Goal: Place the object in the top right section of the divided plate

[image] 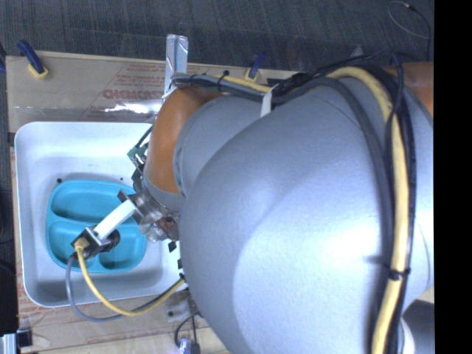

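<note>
The gripper (153,226) hangs at the right edge of the blue divided plate (70,201), in the left white bin (44,142). Whether it is spread or closed cannot be told.

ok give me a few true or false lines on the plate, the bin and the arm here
1. The blue divided plate lies inside the white bin. True.
2. The arm reaches in from the view's left. False: it comes from the right and covers much of the view.
3. The arm has an orange band. True.
4. The plate stands on edge against the bin wall. False: it lies flat on the bin floor.
</note>
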